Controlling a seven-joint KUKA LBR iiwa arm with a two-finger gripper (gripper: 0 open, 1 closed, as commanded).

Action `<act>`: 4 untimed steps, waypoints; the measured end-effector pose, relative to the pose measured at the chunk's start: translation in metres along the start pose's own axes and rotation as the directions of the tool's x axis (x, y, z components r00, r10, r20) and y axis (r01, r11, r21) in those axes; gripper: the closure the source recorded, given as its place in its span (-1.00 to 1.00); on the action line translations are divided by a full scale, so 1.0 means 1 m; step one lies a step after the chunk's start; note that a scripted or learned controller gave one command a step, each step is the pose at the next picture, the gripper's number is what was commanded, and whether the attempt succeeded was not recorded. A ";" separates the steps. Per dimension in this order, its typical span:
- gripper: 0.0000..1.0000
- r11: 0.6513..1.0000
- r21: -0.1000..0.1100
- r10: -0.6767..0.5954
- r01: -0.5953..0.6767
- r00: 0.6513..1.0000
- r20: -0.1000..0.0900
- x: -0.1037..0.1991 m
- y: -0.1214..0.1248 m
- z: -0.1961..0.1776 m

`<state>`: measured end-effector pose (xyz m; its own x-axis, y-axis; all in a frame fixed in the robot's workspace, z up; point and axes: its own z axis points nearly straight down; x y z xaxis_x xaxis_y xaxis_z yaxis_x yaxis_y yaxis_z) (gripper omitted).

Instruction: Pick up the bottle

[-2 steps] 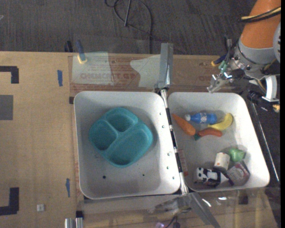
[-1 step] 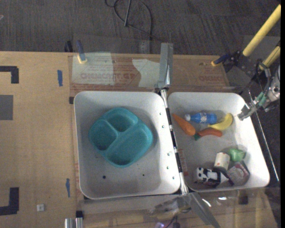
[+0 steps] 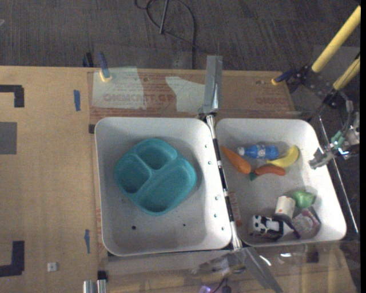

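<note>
Blue bottle (image 3: 260, 151) lies on its side in the right bin (image 3: 326, 171), wedged between carrot (image 3: 237, 161) and banana (image 3: 287, 157). Gripper (image 3: 334, 150) hovers at the bin's right rim, grip unreadable. Best approach: descend across the bottle's narrow width, clear of the banana.

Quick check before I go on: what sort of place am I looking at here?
Most likely a robotics lab test bench, not a home. Two white bins sit on a cardboard-topped bench marked with tape, toy food such as a banana fills one, and cables trail over carpet.
</note>
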<state>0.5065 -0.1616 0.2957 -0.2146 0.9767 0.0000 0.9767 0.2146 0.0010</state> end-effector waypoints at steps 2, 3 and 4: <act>1.00 0.998 -0.003 0.061 -0.061 0.998 0.002 0.010 -0.025 0.027; 1.00 0.986 -0.002 0.169 -0.169 0.986 0.002 0.034 -0.019 0.010; 1.00 0.955 -0.004 0.298 -0.298 0.955 0.001 0.062 -0.009 -0.006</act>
<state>0.4844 -0.1034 0.3013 0.0859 0.9963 -0.0010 0.9963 -0.0859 0.0045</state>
